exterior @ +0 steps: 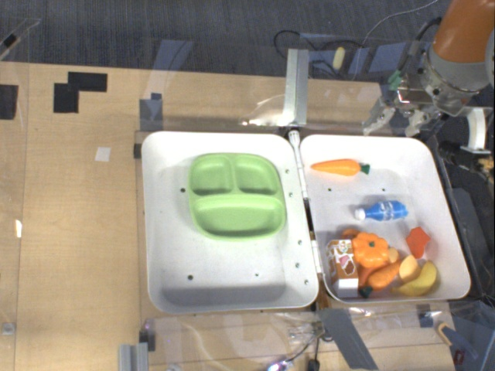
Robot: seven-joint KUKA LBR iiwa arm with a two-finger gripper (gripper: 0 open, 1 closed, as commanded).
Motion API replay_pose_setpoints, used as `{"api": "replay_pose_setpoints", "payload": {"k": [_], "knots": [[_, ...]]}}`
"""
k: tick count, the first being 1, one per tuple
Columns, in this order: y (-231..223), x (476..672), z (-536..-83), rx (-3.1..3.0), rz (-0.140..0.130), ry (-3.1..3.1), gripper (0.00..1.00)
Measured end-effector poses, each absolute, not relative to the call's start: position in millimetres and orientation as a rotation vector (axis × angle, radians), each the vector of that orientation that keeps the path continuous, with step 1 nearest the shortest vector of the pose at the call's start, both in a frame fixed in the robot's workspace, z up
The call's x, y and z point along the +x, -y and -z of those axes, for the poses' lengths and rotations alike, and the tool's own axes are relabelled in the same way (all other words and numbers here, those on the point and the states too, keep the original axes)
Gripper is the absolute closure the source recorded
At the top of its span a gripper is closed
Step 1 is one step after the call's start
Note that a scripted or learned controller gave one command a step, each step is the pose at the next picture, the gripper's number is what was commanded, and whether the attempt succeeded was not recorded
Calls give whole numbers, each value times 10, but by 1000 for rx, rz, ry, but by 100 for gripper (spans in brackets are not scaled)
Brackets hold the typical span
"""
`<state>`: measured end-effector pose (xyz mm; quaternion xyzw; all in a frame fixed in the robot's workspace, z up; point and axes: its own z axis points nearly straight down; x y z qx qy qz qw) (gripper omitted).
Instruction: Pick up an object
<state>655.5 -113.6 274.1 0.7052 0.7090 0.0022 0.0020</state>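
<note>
Meanwhile, gripper (396, 120) hovers above carrot (338, 167), empty.

Gripper (396, 120) hangs w/ fingers spread above right bin's (433, 161) far rim. Carrot (337, 167), blue bottle (382, 211) & heaped toy food (379, 263) lie inside; green divided plate (235, 194) sits in left bin (166, 269).

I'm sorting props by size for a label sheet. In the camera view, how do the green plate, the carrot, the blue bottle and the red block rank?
Largest to smallest as they look:
1. green plate
2. carrot
3. blue bottle, only slightly smaller than the carrot
4. red block
</note>
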Motion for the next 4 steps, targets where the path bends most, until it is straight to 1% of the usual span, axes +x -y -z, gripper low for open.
{"api": "replay_pose_setpoints", "payload": {"k": [1,2,3,4], "knots": [[1169,6699,-3021,2436,-6,-1977,0],[1057,5975,-1201,2414,-4,-2008,0],[1261,5396,-899,2339,-16,-2083,0],[1047,4888,-923,2262,-9,-2174,0]]}}
